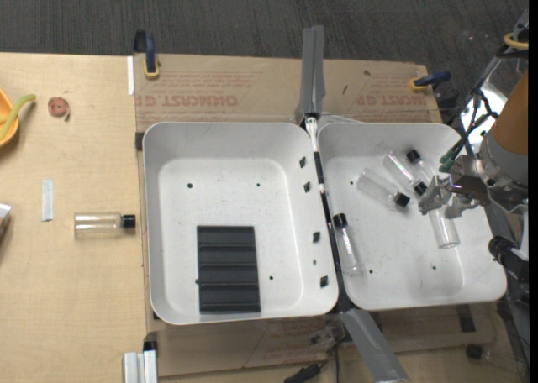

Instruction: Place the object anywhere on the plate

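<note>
- The gripper (444, 196) is low over the right bin (471, 289), close to its right wall, and a clear plastic vial (446, 228) hangs from it with its upper end between the fingers, body pointing down toward the bin floor.
- Jaws look narrow, pinched on that vial's top.
- Up and to the left, two more clear vials with black caps lie on the floor of that bin: one (402, 165) slanted near the back, one (382, 189) just in front of it, close together.
- A fourth vial (345, 243) lies lengthwise along the right bin's left wall.
- Over in the left bin (168, 205), a dark ribbed plate (227, 270) sits flat at the front.
- Out on the wooden bench (76, 306), another clear vial (104, 222) lies on its side, well apart from both bins.
</note>
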Robot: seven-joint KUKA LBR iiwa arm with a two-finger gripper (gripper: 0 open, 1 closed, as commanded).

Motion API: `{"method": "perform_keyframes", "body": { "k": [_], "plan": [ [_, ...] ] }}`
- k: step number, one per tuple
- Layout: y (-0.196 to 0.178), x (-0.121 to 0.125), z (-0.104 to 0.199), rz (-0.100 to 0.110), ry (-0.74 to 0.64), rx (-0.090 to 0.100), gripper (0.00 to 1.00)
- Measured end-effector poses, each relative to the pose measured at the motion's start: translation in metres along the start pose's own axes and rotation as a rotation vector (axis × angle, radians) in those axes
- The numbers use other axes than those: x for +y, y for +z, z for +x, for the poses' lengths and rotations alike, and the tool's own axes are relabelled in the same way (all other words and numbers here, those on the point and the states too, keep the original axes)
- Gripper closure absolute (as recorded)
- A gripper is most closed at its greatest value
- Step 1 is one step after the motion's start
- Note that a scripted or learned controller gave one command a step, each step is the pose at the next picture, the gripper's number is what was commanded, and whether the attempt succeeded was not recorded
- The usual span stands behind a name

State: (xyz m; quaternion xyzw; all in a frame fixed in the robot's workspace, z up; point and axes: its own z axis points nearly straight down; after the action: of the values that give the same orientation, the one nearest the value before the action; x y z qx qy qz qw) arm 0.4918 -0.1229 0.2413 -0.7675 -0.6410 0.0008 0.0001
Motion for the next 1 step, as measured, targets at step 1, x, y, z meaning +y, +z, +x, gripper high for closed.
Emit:
{"method": "perform_keyframes", "body": {
  "k": [1],
  "plan": [
    [0.0000,0.0000,-0.0001,0.000,0.000,0.000,0.00]
  ]
}}
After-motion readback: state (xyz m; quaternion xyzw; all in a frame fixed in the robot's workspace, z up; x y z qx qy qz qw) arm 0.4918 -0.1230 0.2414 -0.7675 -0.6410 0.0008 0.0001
